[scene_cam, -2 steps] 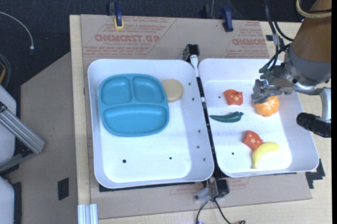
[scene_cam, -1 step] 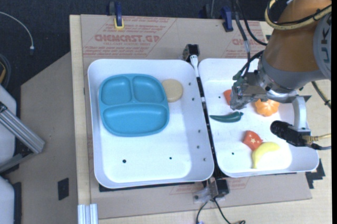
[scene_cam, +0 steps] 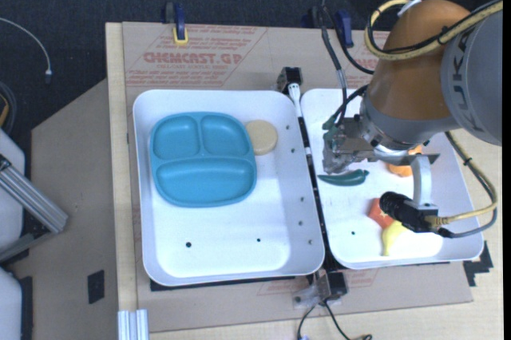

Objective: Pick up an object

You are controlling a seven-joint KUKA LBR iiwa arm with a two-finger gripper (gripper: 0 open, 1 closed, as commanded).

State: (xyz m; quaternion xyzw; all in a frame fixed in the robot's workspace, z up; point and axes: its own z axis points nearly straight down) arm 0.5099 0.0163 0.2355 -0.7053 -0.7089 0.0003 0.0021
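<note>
My gripper (scene_cam: 338,158) hangs low over the left part of the right bin (scene_cam: 447,247). A dark teal, curved object (scene_cam: 346,179) lies in the bin right beneath it, touching or nearly touching its tip. A small orange piece (scene_cam: 399,168) peeks out from under the wrist to the right. Nearer the front lie a red-orange object (scene_cam: 376,209) and a yellow one (scene_cam: 390,238). The orange-banded arm covers much of the bin's back half.
The left bin (scene_cam: 223,251) holds a blue divided plate (scene_cam: 204,159) and a tan round disc (scene_cam: 261,136) beside it. A black fitting with a cable (scene_cam: 409,214) juts from the arm over the red-orange object. The bins' shared rim (scene_cam: 311,187) runs just left of the gripper.
</note>
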